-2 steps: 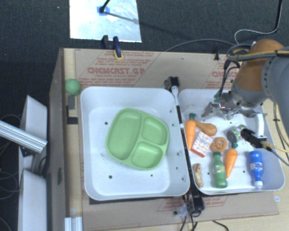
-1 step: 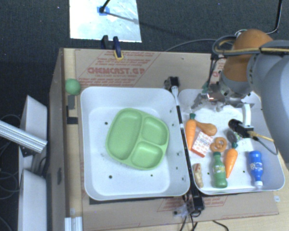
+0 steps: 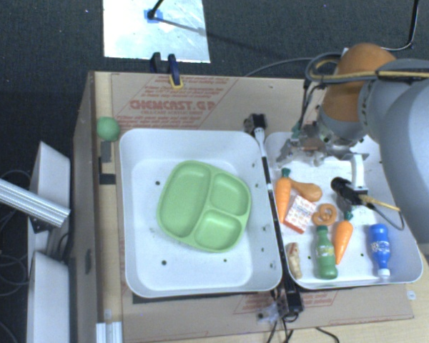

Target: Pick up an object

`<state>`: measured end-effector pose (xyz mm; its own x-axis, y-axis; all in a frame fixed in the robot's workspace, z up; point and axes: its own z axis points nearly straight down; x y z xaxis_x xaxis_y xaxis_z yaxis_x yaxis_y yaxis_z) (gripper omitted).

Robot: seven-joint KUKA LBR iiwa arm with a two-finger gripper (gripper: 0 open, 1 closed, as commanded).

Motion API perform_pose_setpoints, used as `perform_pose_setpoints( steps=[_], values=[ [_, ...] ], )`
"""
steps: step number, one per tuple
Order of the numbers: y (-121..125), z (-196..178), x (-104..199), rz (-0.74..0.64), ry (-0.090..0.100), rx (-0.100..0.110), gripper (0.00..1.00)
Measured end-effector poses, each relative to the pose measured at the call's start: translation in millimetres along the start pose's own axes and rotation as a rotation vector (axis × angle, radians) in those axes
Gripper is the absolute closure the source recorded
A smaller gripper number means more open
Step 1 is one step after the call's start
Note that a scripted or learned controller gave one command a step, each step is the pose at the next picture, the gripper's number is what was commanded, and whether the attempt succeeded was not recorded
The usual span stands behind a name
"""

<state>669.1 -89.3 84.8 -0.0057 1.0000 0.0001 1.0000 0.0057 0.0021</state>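
Camera view, from the left: a small green ball (image 3: 107, 127) sits on the bench's edge, just outside the left bin (image 3: 144, 263); inside that bin a pale green divided plate (image 3: 204, 206) lies flat near the middle, tilted a little askew to the bin's walls; the right bin (image 3: 359, 269) stands just beside it, their rims meeting along a dark seam.

All the loose small objects lie in the right bin; nearest the shared rim an orange carrot (image 3: 282, 193) points toward the front, and below it a small tan piece (image 3: 293, 253) lies against the same wall; the gripper (image 3: 300, 151) hangs over the back left corner of this bin, just behind the carrot's green tip, with nothing seen held in it, and whether it is open or closed cannot be told from this angle.

A red and white packet (image 3: 298, 214) lies beside the carrot; an orange-brown drumstick (image 3: 307, 189) lies just behind the packet; a green bottle (image 3: 325, 253) lies toward the front; a small brown ring (image 3: 326, 214) sits just behind the bottle's cap; a second carrot (image 3: 342, 239) lies close beside the bottle; a blue bottle (image 3: 379, 249) lies further right, apart from the rest.
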Motion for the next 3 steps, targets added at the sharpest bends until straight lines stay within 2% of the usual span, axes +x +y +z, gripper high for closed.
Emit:
perform_pose_setpoints(
  steps=[3],
  values=[
    [-0.1, 0.1, 5.4, 0.001, -0.001, 0.000, 0.00]
  ],
)
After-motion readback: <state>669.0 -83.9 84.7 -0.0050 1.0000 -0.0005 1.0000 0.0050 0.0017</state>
